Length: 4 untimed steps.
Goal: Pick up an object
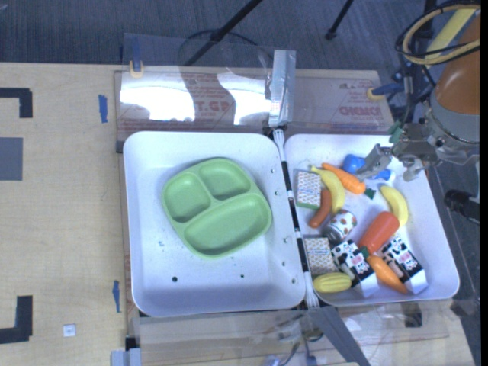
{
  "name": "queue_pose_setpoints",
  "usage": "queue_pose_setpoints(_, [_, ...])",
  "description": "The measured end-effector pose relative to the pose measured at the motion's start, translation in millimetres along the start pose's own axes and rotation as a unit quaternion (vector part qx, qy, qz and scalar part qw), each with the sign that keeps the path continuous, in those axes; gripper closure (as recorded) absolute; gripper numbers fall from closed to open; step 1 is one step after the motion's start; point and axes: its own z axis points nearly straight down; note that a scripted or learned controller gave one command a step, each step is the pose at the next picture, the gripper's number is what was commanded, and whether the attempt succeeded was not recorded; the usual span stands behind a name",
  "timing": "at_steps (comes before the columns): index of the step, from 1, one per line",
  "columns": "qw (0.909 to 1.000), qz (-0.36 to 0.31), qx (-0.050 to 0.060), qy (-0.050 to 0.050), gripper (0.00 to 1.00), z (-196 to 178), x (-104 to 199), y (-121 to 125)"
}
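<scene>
**Onlooker:** Clutter is the main risk. The gripper (395,161) hangs over the upper right of the right bin (446,227), and I judge its fingers spread apart with nothing between them. Candidates lie packed below it: a blue object (353,162) beside an orange carrot (345,178), a banana (334,184) touching that carrot, and a second banana (395,203) a little apart toward the right wall.

**Recorder:** Failure modes?

**Onlooker:** My guess: a finger lands on the carrot and banana together and both slip out, or it pushes the blue object against the back wall. Rounded toy food probably rolls under a closing pinch. The lone banana looks easiest to reach.

**Recorder:** Surroundings?

**Onlooker:** Lower down, a red pepper-like piece (379,230), cow-patterned cartons (351,259) and a yellow lemon-shaped piece (332,282) crowd the front. Two patterned packets (309,188) lie along the divider. The left bin (145,273) holds a green divided plate (217,205), well apart from the gripper. Bin walls limit approach from the right and back.
</scene>
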Motion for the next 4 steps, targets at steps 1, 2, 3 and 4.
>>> queue_pose_setpoints(1, [1.0,0.008,-0.001,0.0,0.0,85,-42,37])
queue_pose_setpoints(2, [0.9988,0.05,-0.002,-0.001,0.0,-32,-82,18])
queue_pose_setpoints(3, [0.9989,0.047,-0.001,0.0,0.0,102,-101,29])
queue_pose_setpoints(4, [0.9991,0.041,-0.003,0.005,0.0,175,-101,50])
